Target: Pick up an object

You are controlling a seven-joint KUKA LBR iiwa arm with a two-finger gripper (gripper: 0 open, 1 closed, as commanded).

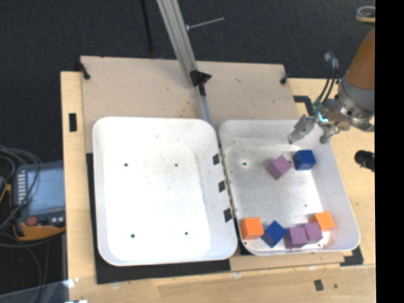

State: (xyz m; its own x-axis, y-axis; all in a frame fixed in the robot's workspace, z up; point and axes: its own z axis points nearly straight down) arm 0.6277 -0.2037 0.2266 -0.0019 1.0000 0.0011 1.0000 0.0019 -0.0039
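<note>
Blue cube (304, 160) sits far in the right bin (334, 188), touching-close to a purple cube (278, 167). My gripper (314, 130) hovers just above it, fingers spread, empty. Risk: I clip purple, nudging blue away.

- No text, label, brand, number or sign could be read anywhere in the view.
- The small device with a screen (39, 191) at the left edge showed a lit panel, but whatever stood on it was too blurred to make out.
</note>
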